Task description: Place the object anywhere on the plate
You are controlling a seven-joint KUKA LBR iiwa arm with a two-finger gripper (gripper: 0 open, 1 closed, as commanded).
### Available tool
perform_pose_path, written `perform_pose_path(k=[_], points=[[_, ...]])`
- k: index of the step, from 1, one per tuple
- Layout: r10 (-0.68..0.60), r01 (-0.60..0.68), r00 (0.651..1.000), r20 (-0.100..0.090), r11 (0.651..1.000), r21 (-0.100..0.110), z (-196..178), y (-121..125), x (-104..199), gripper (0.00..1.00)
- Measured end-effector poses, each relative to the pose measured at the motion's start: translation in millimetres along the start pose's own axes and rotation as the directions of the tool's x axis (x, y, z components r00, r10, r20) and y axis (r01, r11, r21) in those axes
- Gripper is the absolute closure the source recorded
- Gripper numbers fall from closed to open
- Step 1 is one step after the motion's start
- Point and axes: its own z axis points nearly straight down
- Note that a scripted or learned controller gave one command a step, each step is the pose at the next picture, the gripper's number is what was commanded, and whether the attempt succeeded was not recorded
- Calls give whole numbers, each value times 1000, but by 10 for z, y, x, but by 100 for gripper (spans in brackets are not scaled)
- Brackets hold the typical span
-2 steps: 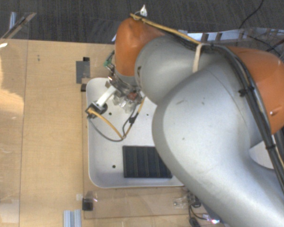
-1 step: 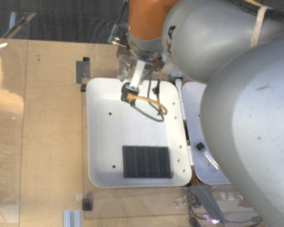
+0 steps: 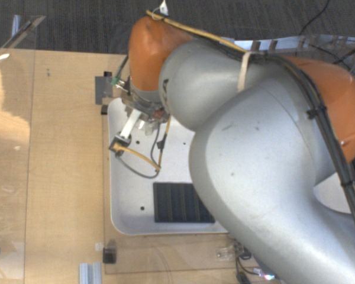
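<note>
How the fingers stand I cannot tell, apart or together, for the gripper (image 3: 145,116) is tucked under the orange band (image 3: 148,52) of the wrist and nothing shows between them; it hangs low over the far end of the white bin (image 3: 115,212), close to that bin's floor. The only loose thing I can make out is a black ribbed slab (image 3: 178,203), lying flat on the bin floor at the end away from the fingers, well apart from them, one side passing under the grey arm (image 3: 254,158); I take it for the task's object, though that is a guess. Farther out, on the arm's other side from the fingers, a pale rounded edge (image 3: 336,195) peeps past; it may be the plate, I cannot say. The wooden desk (image 3: 47,158) lies beyond the bin. To my eye this is the pick, not yet made; the next move calls for bringing the fingers over the slab, closing on it squarely, then lifting clear of the bin wall.
</note>
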Motion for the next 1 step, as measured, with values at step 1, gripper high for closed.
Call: perform_pose_path(k=[1], points=[[-39, 38, 999, -7, 999, -10, -210, 17, 16, 100]])
